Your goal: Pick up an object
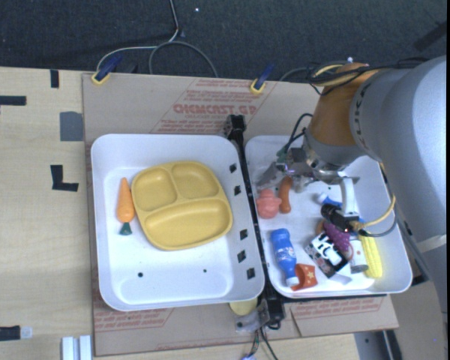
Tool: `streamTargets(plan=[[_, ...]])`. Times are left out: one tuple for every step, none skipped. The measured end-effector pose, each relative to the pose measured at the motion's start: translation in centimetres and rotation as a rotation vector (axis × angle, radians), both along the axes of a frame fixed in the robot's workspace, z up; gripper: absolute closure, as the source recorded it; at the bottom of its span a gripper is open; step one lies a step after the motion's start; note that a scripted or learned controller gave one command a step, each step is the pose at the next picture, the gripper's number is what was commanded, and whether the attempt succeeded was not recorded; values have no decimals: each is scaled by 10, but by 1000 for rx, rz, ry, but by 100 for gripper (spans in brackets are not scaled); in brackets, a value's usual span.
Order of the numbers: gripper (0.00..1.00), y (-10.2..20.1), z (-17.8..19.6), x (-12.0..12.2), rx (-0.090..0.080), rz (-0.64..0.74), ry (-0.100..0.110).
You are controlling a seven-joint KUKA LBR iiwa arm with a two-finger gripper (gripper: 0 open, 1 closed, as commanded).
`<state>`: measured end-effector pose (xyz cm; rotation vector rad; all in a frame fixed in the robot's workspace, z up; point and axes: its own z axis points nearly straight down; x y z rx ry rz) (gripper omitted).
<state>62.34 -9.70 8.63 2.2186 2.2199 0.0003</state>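
My gripper [283, 172] hangs low over the upper left part of the right bin [390, 223], under the grey arm and its orange band. Right below it lies a small orange-brown piece [286, 197], with a pink toy [268, 204] touching it on the left. Whether the gripper touches either one is unclear. Further down the bin lie a blue bottle [283, 252], a red-orange item [305, 277], a black-and-white packet [328, 253], a purple piece [337, 235] and a yellow corn cob [372, 255].
The left bin [105, 268] holds a yellow divided plate [182, 204] and a toy carrot [124, 205] beside it. A black divider [244, 201] runs between the two bins. Cables loop at the bench's back edge.
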Motion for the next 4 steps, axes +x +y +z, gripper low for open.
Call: streamTargets(plan=[[0, -16, -1, 38, 2, 2, -1], [0, -7, 0, 13, 0, 0, 0], [0, -2, -1, 46, 1, 3, 3], [0, -11, 0, 0, 0, 0, 0]])
